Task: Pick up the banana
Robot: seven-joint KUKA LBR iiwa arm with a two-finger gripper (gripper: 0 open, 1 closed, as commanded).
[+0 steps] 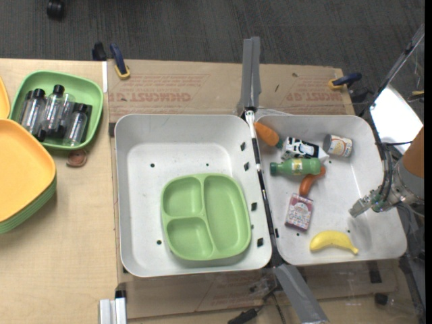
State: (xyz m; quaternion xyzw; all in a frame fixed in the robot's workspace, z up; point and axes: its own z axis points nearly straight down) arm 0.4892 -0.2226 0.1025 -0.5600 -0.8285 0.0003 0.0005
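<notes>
The pincer [364, 204] hangs low over the right-hand shallow white plastic bin [378, 252], close to its outer wall; whether it is apart or together cannot be told from this slanted look, and nothing is seen held in it. The curved yellow banana [333, 242] lies flat on the bin floor just beside the pincer, a little toward the near rim and inward from it, clear of its neighbours. Farther inward sit a small pink card packet [299, 212], a green plastic bottle [297, 167] and an orange carrot-shaped toy [268, 135]. Well beyond them, in the other bin, rests a green three-compartment plastic tray [206, 217].

The banana looks light, stiff and smooth, probably a slippery toy. Its curve suggests gripping across the thick middle, squarely over the narrow width, so it doesn't pivot or squirt out.
</notes>
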